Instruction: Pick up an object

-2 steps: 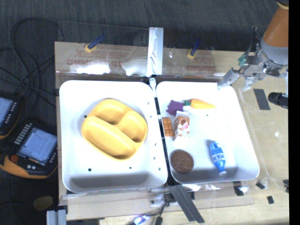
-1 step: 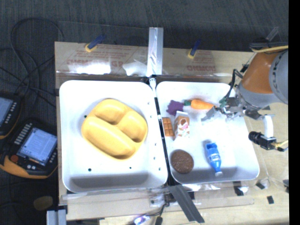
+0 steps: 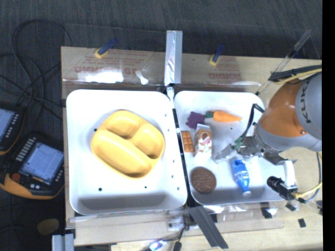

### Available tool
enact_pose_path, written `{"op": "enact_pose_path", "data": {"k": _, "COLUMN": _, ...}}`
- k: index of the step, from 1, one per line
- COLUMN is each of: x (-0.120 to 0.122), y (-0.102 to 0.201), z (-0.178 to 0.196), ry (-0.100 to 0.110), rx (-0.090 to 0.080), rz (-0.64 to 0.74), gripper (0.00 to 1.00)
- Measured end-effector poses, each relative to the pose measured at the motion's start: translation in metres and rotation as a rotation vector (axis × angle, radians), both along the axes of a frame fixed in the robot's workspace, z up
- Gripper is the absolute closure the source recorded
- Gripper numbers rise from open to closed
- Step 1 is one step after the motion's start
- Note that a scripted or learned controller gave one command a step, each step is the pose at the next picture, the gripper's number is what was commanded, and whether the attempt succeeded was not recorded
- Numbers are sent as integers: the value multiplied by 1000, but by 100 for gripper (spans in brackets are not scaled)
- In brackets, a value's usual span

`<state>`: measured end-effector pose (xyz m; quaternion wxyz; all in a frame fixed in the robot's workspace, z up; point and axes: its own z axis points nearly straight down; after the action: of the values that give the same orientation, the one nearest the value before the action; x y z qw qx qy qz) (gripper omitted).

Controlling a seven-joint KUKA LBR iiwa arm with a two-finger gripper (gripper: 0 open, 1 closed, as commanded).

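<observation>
gripper (image 3: 236,149) low in right bin (image 3: 220,99), just above blue bottle (image 3: 242,176) near front edge; finger state cannot tell.

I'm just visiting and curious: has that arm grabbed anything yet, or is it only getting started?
Nothing looks picked up yet. The yellow bread-shaped toy lies in the left white bin. The orange carrot, blue bottle and round brown cookie lie in the right white bin. The gripper sits low above the bottle; whether it has closed on anything cannot be told. The grasp and lift remain.
</observation>
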<state>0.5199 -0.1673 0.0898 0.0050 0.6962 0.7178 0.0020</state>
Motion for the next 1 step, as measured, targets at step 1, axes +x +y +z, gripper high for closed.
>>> {"op": "enact_pose_path", "data": {"k": 1, "x": -31, "y": 0, "z": 0, "ry": -6, "rx": -2, "rz": -6, "gripper": 0}}
